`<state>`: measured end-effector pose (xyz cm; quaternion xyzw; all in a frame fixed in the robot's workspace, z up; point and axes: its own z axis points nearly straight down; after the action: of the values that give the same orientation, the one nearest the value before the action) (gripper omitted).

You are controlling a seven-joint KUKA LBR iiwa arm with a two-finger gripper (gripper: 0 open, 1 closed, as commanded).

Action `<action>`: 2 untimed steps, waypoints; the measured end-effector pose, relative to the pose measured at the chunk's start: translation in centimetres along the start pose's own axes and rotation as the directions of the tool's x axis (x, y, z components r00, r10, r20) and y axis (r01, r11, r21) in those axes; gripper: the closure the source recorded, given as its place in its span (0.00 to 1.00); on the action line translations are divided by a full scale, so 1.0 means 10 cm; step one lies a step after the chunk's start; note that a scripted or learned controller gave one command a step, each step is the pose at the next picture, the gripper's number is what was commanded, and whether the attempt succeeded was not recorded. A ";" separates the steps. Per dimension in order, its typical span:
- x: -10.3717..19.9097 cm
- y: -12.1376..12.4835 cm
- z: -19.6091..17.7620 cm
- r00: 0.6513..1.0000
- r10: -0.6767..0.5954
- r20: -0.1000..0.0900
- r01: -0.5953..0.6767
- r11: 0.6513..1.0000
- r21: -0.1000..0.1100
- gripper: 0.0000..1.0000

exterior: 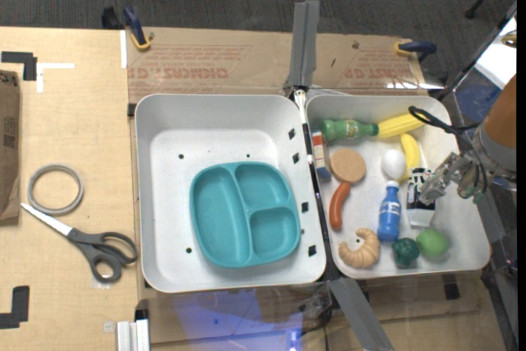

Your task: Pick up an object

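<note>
the metal gripper hangs over the right bin, beside a blue bottle. whether its jaws are parted, i cannot tell. a glossy curved croissant lies near.

Two bins sit side by side on the bench. The left bin holds a divided tray lying toward its near edge. In the right bin, a bottle and a corn cob lie along the far edge. A banana and an egg lie just in front of the corn, and a round cookie lies left of the egg. A sausage lies near the left wall. A small bottle stands mid-bin. Along the near edge lie a croissant, a broccoli piece and a ball. On the bench, left of the bins, lie a tape roll and scissors.
</note>
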<state>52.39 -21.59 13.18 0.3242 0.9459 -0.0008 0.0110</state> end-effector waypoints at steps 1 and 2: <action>0.02 0.01 0.02 1.000 -0.002 -0.006 0.002 1.000 0.000 0.00; 0.17 0.45 0.28 0.991 0.135 0.002 -0.135 0.991 -0.007 0.00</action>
<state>53.91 -16.99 10.33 0.3876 0.9217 0.0028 0.0132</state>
